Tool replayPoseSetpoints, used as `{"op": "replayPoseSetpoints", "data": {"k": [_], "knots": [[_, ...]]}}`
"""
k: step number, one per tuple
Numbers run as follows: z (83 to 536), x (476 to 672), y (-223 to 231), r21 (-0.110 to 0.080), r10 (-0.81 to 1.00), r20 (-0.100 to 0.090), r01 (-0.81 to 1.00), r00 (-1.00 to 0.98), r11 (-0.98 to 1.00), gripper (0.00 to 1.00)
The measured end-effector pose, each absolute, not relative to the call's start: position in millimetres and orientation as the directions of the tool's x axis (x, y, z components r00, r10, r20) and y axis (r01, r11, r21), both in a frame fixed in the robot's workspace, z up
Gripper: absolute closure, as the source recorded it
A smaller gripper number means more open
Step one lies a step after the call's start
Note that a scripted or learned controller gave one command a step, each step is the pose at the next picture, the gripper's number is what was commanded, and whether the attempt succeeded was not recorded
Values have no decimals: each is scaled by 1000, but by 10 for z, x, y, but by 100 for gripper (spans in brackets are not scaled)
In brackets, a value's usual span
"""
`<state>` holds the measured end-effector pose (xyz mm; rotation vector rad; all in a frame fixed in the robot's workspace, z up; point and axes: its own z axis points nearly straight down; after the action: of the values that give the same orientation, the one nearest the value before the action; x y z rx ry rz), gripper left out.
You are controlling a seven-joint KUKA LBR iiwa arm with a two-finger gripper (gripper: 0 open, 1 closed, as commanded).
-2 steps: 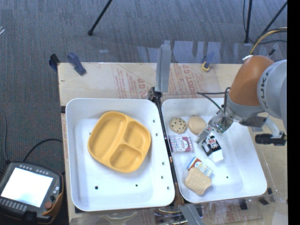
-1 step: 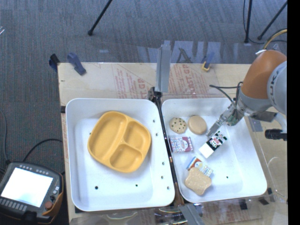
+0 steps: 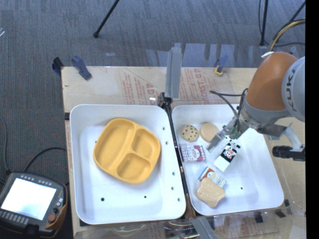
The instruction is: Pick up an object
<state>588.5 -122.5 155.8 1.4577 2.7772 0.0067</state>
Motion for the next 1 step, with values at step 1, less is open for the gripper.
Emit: {"op": "replayPoseSetpoints", "data": {"k": [1], "knots": [[844,5631,-1318,-5,850,5,850,-527,527,0]]}}
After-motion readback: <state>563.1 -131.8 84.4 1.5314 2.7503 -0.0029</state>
